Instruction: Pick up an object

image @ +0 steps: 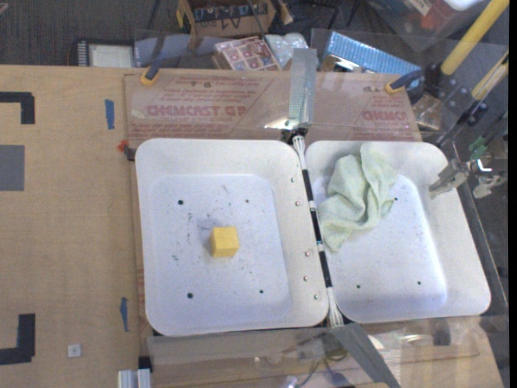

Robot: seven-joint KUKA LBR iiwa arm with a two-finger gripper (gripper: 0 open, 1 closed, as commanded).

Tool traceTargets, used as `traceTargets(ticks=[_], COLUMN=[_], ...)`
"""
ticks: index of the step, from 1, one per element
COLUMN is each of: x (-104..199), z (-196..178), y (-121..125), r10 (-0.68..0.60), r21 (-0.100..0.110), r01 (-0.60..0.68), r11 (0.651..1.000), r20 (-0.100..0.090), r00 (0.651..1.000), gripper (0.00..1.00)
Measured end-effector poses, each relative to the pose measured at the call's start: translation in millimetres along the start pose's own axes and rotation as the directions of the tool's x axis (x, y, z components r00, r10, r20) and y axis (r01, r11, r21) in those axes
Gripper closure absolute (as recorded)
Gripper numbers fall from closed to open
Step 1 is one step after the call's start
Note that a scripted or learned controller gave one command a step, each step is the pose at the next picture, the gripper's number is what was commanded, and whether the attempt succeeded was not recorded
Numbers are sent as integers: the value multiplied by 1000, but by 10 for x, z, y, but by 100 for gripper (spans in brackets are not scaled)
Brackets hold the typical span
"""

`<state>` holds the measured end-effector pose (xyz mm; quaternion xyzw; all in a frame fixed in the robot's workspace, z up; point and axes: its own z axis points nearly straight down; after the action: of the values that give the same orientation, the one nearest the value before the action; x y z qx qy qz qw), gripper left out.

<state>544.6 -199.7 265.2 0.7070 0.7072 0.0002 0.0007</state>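
Observation:
A small yellow cube [225, 242] lies on the floor of the left white bin [161, 176], a little left of its middle. A crumpled pale green cloth [357, 196] lies in the right white bin [420, 289], bunched against its back left part and touching the divider between the bins.
The bins sit side by side on a wooden bench [65, 217]. A clear sheet with red lettering [210, 107] lies behind them. A metal bracket [456, 176] juts over the right bin's right rim. Boxes and cables [242, 31] clutter the back.

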Motion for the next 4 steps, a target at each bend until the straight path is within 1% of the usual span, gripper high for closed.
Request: traceTargets(ticks=[1, 2, 3, 4], x=[270, 735, 890, 1513], z=[693, 1203, 1755, 796], y=[126, -33, 587, 683], r10=[-295, -537, -552, -722], r21=[1, 1, -7, -3], r01=[295, 537, 552, 722], r11=[956, 844, 834, 692], r20=[-2, -2, 7, 2], r00=[956, 844, 834, 692], gripper=[0, 0, 0, 0])
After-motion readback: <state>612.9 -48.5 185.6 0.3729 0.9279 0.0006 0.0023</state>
